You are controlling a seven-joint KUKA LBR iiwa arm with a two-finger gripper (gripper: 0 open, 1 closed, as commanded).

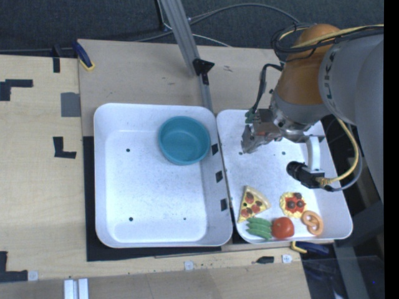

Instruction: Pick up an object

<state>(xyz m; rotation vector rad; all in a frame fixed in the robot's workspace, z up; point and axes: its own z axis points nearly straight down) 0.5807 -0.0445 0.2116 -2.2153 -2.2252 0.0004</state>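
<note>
Count: 2 white bins, left bin (pixel 112 167) and right bin (pixel 330 198). 1 blue bowl (pixel 184 139) in the left one. Right one has 5 toy food pieces: 1 pizza slice (pixel 252 203), 1 green pea pod (pixel 259 228), 1 red tomato (pixel 283 227), 1 pretzel (pixel 312 222), 1 fruit tart (pixel 292 202). 1 arm (pixel 312 67), 1 gripper (pixel 249 143).

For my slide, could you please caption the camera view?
The tool hangs over the right bin, away from the toy foods; a blue bowl sits in the left bin.
</note>
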